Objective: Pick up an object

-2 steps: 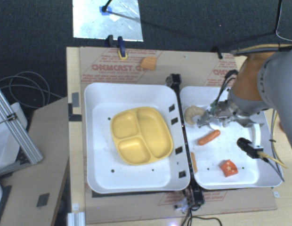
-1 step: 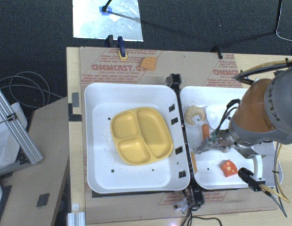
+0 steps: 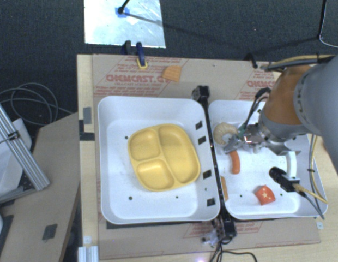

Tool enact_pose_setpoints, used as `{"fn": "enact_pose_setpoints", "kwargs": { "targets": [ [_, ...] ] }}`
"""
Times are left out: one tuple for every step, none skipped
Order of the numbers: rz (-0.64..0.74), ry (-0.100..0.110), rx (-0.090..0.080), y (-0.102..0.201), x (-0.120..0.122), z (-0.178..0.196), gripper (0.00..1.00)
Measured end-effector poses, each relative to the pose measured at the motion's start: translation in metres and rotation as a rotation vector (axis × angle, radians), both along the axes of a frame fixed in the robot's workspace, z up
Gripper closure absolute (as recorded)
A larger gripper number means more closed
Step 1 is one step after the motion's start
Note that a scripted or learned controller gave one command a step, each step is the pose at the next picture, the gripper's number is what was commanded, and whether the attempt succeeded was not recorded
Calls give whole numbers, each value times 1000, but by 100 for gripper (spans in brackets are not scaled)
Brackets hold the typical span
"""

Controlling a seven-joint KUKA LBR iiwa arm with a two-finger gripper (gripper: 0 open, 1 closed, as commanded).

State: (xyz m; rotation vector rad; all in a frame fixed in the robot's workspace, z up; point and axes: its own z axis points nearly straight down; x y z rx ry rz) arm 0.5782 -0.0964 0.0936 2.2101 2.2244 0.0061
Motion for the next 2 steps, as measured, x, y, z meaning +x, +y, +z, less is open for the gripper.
{"fn": "enact_pose_setpoints", "kwargs": {
  "targets": [
    [1,3,1,-1,-2,10,100],
    [4,-2,2,65,15,96,100]
  ]
}}
